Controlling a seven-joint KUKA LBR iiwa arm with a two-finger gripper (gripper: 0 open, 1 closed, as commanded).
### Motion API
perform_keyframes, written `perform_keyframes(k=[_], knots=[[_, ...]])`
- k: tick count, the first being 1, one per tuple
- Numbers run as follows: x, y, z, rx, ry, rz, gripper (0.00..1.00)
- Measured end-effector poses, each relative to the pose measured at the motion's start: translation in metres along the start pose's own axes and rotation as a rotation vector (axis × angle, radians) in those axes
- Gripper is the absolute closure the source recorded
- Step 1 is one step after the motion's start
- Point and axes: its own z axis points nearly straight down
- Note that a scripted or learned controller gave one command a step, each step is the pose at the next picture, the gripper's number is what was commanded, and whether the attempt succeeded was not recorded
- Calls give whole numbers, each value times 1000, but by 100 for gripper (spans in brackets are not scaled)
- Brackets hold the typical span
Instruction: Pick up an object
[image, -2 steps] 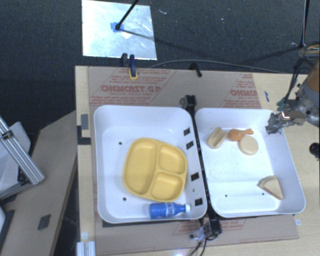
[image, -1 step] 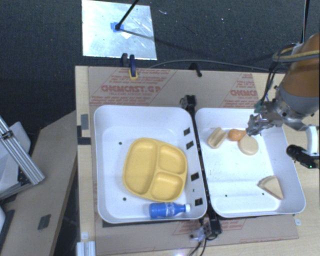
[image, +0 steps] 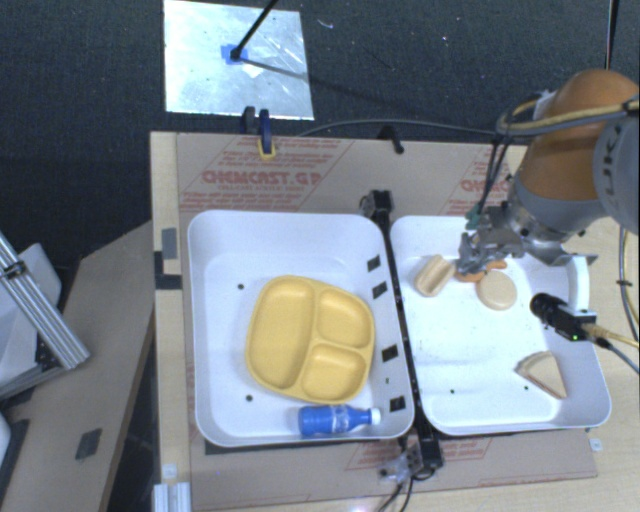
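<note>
The gripper (image: 482, 252) is hanging in the right bin (image: 470, 420), jaw state impossible to tell, between a bread roll (image: 433, 274) and round biscuit (image: 497, 291). The left bin (image: 215, 330) is holding a yellow tray (image: 308, 338) and blue bottle (image: 337, 419).

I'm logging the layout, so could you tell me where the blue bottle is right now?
The blue bottle lies on its side in the left bin, along its near edge, just below the yellow divided plate.

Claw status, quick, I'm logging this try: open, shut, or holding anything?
Claw: low in the right bin, among the bread-like pieces; open or shut cannot be told, and no hold can be seen.
</note>
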Motion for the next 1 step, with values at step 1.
perform_keyframes(k=[1], knots=[[57,-2,9,0,1,-1,100]])
